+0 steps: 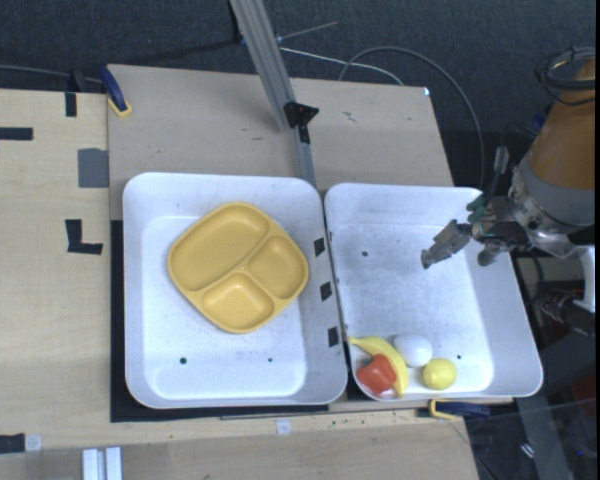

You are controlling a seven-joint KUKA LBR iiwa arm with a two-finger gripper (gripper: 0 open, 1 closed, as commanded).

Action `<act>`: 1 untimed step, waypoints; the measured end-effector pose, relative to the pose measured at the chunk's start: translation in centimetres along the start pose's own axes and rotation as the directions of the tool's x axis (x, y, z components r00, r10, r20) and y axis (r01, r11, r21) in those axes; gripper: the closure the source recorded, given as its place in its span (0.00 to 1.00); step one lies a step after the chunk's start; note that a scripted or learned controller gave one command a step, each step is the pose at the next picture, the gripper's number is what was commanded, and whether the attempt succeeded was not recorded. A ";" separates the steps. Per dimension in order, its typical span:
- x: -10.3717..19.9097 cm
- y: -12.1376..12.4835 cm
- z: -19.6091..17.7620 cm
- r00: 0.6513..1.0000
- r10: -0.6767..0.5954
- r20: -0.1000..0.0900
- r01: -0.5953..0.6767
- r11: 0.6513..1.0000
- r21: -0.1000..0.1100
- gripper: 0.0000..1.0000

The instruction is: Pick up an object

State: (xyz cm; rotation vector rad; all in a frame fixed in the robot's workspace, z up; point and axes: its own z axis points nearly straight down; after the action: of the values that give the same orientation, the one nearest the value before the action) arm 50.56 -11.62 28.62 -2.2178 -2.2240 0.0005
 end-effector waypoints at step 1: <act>0.0 0.0 0.0 1.000 0.000 0.000 0.000 1.000 0.000 0.00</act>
State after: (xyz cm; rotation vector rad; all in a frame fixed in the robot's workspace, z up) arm 50.55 -11.63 28.62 -2.2178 -2.2238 0.0009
